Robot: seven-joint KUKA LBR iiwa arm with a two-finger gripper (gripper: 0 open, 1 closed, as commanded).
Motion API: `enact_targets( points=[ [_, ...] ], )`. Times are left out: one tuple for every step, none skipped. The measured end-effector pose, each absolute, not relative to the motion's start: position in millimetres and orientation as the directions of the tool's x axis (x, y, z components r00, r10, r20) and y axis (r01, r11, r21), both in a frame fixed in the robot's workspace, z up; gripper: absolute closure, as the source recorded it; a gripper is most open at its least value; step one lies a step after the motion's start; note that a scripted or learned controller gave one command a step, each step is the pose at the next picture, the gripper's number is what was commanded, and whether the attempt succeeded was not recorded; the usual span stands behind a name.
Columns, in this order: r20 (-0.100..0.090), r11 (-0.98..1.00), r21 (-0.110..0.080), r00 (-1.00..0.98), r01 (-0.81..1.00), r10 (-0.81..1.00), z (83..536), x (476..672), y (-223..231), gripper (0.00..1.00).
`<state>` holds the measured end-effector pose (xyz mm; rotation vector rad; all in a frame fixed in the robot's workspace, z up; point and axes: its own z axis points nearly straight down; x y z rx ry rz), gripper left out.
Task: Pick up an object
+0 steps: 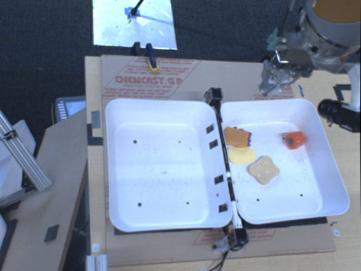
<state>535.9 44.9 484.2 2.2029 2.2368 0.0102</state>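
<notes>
The right bin [316,202] holds several small objects. An orange piece with a purple edge [237,136] lies near the bin's left wall, with a pale yellow flat piece [242,156] just below it. A beige toast-like piece [263,170] sits toward the middle. A small red-orange object [294,140] rests at the right side. My gripper [274,81] hangs above the back rim of the right bin, apart from all the objects, with nothing seen between its fingers.
The left bin [163,162] stands beside the right one, joined by black clips along the shared wall [220,151]. A shiny square sheet [134,16] lies beyond the bench at the back. A yellow and blue clamp [151,58] sits on the cardboard edge.
</notes>
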Motion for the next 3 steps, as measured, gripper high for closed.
enact_targets(
  points=[
    [0.002,0.012,0.000,-0.012,1.000,1.000,453.1,584.5,125.1,1.00],
    [0.003,0.013,0.001,-0.013,1.000,1.000,435.1,589.4,212.0,1.00],
    [0.009,0.013,0.010,-0.013,1.000,1.000,539.3,481.5,232.1,1.00]
  ],
)
